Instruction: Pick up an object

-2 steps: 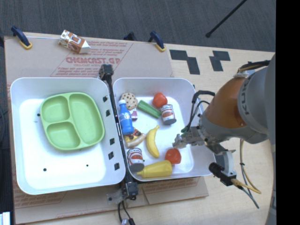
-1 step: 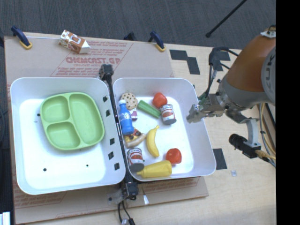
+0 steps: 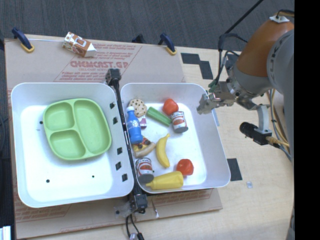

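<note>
Green tray (image 3: 76, 128), yellow banana (image 3: 162, 151), red tomato (image 3: 170, 106)

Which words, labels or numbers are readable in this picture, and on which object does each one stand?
"CHEMCAST GP": large red print on the brown sheet behind the bins.
Smaller red lines around it on the same sheet: too blurred to read.
Label on the blue bottle: too small to read.
Labels on the two cans: too small to read.
Print on the small carton: unreadable.
</note>
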Robot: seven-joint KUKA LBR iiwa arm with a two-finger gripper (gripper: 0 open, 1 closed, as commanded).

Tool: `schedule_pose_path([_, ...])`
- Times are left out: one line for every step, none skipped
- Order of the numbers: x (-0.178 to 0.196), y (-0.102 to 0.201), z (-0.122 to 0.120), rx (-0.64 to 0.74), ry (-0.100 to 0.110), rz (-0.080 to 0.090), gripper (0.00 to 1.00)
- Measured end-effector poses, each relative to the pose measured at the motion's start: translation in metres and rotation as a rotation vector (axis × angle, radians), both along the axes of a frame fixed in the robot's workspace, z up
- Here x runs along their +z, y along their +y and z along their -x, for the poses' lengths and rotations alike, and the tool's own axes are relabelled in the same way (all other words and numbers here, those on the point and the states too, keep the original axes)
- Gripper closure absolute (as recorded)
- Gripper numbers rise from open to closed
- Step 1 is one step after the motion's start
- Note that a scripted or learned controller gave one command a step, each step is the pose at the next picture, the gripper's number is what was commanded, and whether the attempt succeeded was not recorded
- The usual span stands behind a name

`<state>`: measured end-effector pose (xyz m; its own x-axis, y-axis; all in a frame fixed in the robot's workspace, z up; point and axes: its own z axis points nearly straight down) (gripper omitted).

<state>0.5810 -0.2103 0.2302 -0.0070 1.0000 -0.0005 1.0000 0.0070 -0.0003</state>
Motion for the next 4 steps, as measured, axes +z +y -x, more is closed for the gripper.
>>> schedule_pose_path([0.000, 0.000, 0.000, 0.000, 0.000, 0.000, 0.00])
schedule_pose_path([-0.138, 0.000, 0.045, -0.001, 0.003, -0.001, 0.00])
schedule_pose_path([-0.127, 0.000, 0.045, 0.002, 0.004, -0.001, 1.00])
schedule_pose_path([0.024, -0.001, 0.040, -0.001, -0.005, 0.003, 1.00])
